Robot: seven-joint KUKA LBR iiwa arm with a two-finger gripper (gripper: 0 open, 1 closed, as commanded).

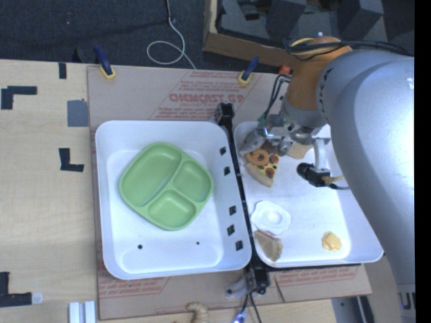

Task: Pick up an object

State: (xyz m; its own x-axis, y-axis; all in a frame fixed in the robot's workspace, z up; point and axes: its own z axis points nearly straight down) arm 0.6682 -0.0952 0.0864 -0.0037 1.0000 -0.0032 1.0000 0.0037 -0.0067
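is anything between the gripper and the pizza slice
Nothing visible. The gripper sits right at the top edge of the pizza slice in the right bin. The fried egg and the other food pieces lie farther toward the near rim.

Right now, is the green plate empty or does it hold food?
Empty. All three compartments of the green plate show bare green.

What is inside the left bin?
The left bin holds a green divided plate, lying flat with nothing in its three compartments. Whatever part of the bin floor lies under the plate is covered.
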